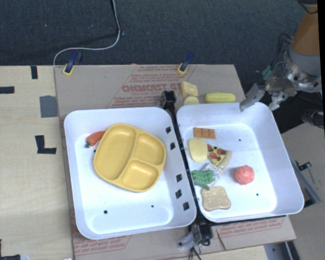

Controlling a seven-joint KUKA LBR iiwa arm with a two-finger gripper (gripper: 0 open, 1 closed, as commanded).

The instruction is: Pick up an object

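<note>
Inspecting the tabletop (23, 179) from above: two white bins sit side by side on a cardboard sheet (143, 86). The left bin (82, 214) carries a yellow divided plate (129, 157), its long axis running from 10 to 4 o'clock, with an orange carrot-like piece (94, 138) touching the plate's 10 o'clock edge and pointing roughly 8 to 2 o'clock.

The right bin (274, 164) holds six toy foods. A brown waffle piece (204, 133) lies at the bin's 11 o'clock, long axis 9 to 3. Just below it a pale yellow piece (198, 150) stands 12 to 6, touching a pizza slice (219, 155) whose tip points toward 7 o'clock. A green leafy piece (204, 177) lies beneath, with a slice of toast (215, 198) at the bin's 7 o'clock. A red round piece (244, 174) sits apart at 4 o'clock.

Outside the bins, on the cardboard at 12 o'clock, lie a yellow corn cob (220, 97), axis 9 to 3, and a pale yellow chunk (189, 89).

The tool (258, 98) hangs over the right bin's 1 o'clock corner. No object is seen between its fingers; how far they stand apart I cannot tell.
</note>
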